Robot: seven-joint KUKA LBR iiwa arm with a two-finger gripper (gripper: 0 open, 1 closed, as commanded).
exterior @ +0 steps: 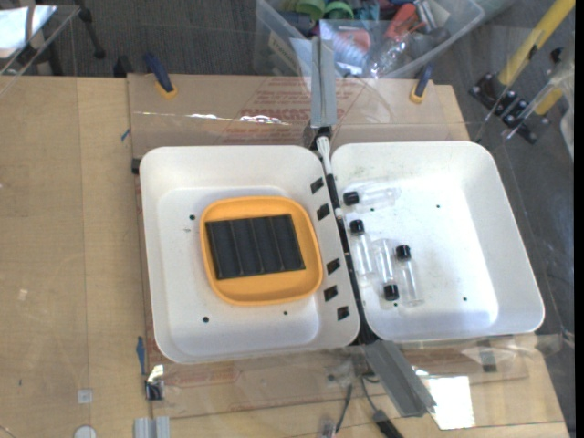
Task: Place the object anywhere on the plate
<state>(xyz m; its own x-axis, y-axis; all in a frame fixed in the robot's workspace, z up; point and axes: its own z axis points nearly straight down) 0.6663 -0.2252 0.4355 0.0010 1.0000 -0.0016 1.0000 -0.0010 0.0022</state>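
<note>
Left bin, centre: orange plate (pixel 215 281) lies flat, with a black ribbed insert (pixel 254 245) covering most of its well
Right bin (pixel 474 235), 9 o'clock side: clear vials with black caps, close together near the divider between the bins
Vial at 10 o'clock (pixel 374 194): lies crosswise, cap toward the divider
Vial below it (pixel 362 249): lies lengthwise, cap at the far end
Pair toward centre (pixel 401 276): two vials side by side, just about touching, caps at opposite ends
Task's thing: one of these vials, none yet on the plate; all well apart from it, across the divider
Hold on any vial: cannot tell
Step in hand, as judged: the pick has not begun
Risk, grasp: glass is clear and round, so a vial may roll or squirt out as the jaws close
Risk, crowding: the paired vials may be nudged or lifted together
Risk, divider: a pick near 9 o'clock may foul the bin wall
Risk, release: a vial set on the ribbed insert may roll toward the plate's rim
</note>
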